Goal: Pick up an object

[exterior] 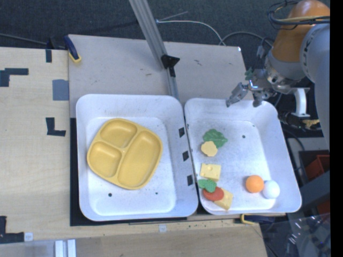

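Observation:
My gripper [245, 97] hangs over the far rim of the right bin [278, 138], fingers apart and nothing between them. Well below it in that bin lie several small toy foods: a green leafy piece [215, 136] on a yellow round piece [209, 149], a yellow cheese block [210, 171], a red and green piece [211, 190] on a yellow wedge [224, 199], an orange ball [254, 183] and a white ball [271, 189] at the near right corner.
The left bin [86, 143] holds a yellow divided plate [125, 152]. A metal post [150, 28] slants down to the gap between the bins' far ends. Cables [203, 28] trail behind the right bin.

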